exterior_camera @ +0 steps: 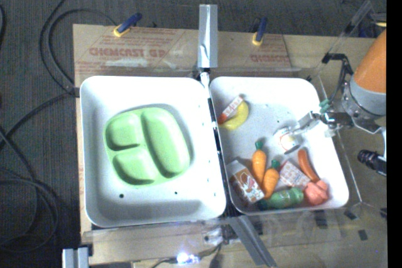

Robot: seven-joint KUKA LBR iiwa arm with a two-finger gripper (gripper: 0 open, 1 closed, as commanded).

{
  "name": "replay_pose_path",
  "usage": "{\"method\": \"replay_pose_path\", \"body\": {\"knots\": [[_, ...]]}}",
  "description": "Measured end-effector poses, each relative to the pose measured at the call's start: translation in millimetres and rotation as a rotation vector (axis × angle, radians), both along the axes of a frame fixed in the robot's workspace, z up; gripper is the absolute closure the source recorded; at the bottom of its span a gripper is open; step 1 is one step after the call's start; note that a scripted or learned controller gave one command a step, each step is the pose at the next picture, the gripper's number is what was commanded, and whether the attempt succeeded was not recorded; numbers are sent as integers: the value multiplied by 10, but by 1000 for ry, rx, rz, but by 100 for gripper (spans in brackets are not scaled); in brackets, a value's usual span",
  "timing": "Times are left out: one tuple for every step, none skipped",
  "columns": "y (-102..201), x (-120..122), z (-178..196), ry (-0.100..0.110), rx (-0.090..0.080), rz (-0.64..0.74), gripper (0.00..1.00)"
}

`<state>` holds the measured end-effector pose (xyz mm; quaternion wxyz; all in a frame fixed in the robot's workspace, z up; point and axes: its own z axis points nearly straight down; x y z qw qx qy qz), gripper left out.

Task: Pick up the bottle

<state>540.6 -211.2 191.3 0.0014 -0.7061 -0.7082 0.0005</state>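
Gripper: the gripper (290,137) hangs over the right bin (270,90), fingers spread, nothing between them.
Bottle: the green bottle (282,198) lies on its side at the bin's near edge, well below the gripper and slightly to its left in the view.
Long axis: roughly across the view, left to right.
Neighbours: carrots (264,171) and a red sausage (306,165) lie between the gripper and the bottle.
Next move: probably a reach toward the near edge, fingers straddling the bottle's width.

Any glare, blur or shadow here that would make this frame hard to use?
Camera view: soft overall, so the toys' small details smear; a bright glare spot sits at the bench's front edge; white bins look washed out, the right bin especially; the gripper reads pale and blurred against it; shadows are faint, slightly darker under the green tray.
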Motion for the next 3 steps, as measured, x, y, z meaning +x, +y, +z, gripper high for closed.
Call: {"method": "replay_pose_path", "body": {"knots": [[144,-31,-981,-1,0,-96,0],[148,-24,-884,-2,1,-95,100],[148,-25,-884,-1,1,-95,0]]}}
